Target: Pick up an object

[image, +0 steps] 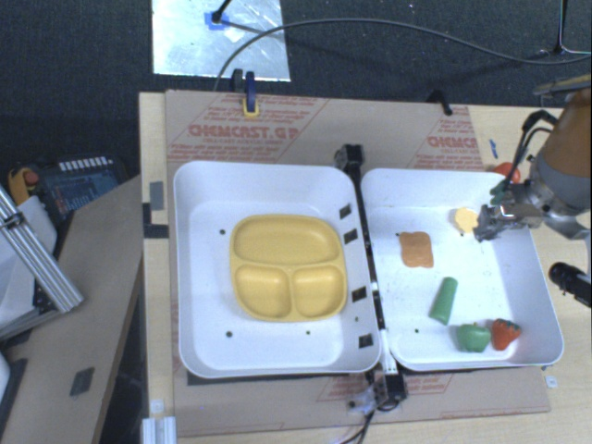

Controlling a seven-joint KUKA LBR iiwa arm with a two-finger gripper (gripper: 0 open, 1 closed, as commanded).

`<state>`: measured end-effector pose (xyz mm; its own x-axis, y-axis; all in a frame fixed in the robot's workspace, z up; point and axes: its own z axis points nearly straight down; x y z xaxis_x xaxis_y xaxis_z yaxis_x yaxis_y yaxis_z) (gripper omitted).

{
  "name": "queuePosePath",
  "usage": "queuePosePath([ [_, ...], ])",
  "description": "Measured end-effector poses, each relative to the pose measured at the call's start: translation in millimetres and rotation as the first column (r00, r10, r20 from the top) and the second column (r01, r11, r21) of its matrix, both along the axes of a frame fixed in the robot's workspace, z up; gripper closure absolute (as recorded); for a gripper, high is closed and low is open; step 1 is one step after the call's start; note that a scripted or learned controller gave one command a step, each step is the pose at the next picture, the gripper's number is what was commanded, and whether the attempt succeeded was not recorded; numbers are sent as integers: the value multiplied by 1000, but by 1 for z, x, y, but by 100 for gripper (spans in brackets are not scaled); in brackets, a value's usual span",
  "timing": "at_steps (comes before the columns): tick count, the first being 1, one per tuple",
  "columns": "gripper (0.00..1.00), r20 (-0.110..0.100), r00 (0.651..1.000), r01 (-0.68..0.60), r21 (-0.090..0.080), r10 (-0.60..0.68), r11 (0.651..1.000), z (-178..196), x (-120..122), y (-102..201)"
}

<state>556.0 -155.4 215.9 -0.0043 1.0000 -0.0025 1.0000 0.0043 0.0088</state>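
Observation:
The right bin [518,248] holds several small items. A yellow piece [464,218] lies near its back right, an orange-brown slab [416,249] sits toward the middle, a green cylinder [444,300] lies below that, and a green piece [473,338] rests beside a red strawberry-like one [504,333] at the front. My gripper [490,220] hangs just right of the yellow piece, low over the bin. Nothing shows between its fingers.
The left bin [199,248] carries a yellow divided plate [287,266]. A black divider strip [363,257] runs between the bins. Cables cross the dark floor behind the bench, and a clamp [250,95] sits at its back edge.

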Motion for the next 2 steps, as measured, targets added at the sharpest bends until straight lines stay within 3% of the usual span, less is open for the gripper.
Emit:
queuePosePath([
  [1,100,-1,1000,0,0,0,1000,54,2,0],
  [2,100,-6,1000,-6,4,6,1000,41,6,61],
])
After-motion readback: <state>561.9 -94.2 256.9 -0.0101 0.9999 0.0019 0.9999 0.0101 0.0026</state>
